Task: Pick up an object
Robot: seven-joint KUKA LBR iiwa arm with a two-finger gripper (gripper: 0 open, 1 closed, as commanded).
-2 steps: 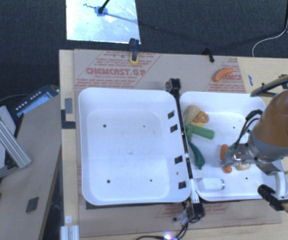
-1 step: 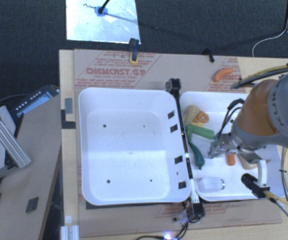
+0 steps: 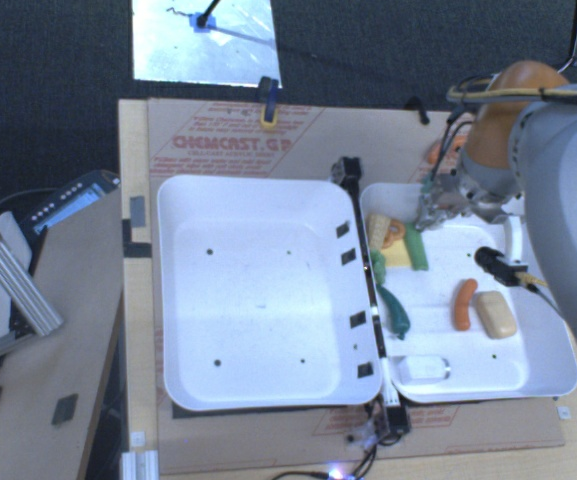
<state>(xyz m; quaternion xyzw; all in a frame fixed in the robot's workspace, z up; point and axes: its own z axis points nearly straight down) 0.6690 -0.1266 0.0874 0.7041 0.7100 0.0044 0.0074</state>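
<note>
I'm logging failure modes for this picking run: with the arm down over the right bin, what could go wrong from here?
1. The end effector hangs over a tight cluster at the bin's back left: a yellow block, a green piece and an orange ring lie touching, so a grab may catch two items or nudge them apart.
2. That cluster sits near the right bin's left wall, which could block a finger.

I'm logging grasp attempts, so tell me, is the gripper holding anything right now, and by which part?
Cannot be told. The gripper is low in the right bin, near the yellow and green items, but nothing visibly sits between its fingers.
</note>
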